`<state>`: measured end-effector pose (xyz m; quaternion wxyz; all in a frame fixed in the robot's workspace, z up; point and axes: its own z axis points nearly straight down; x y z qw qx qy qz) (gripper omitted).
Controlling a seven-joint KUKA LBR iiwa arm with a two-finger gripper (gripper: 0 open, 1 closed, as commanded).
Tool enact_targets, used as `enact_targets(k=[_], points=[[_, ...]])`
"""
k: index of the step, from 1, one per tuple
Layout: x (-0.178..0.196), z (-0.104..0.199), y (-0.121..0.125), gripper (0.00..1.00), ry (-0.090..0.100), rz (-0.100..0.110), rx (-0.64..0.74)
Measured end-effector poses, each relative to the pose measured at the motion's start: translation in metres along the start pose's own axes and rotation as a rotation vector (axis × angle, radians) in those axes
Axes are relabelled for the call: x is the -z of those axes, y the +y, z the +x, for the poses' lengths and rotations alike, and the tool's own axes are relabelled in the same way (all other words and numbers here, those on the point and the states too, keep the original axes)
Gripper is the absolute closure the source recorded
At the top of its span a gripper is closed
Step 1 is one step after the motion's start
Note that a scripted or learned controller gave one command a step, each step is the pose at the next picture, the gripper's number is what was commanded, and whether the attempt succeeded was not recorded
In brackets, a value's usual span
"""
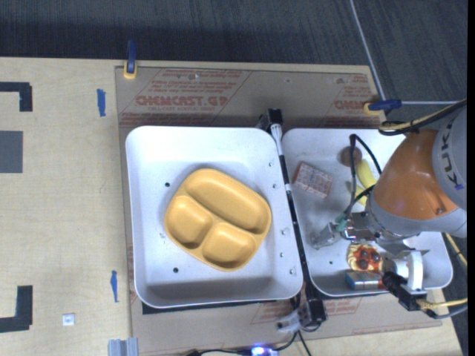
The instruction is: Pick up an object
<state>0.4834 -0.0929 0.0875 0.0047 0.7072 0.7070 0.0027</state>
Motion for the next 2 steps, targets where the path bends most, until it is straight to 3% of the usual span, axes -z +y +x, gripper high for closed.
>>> enact_targets(k=[2], points=[[-0.0001,-0.0003,-0.0006,0.0,0.0,-0.002,0.001]])
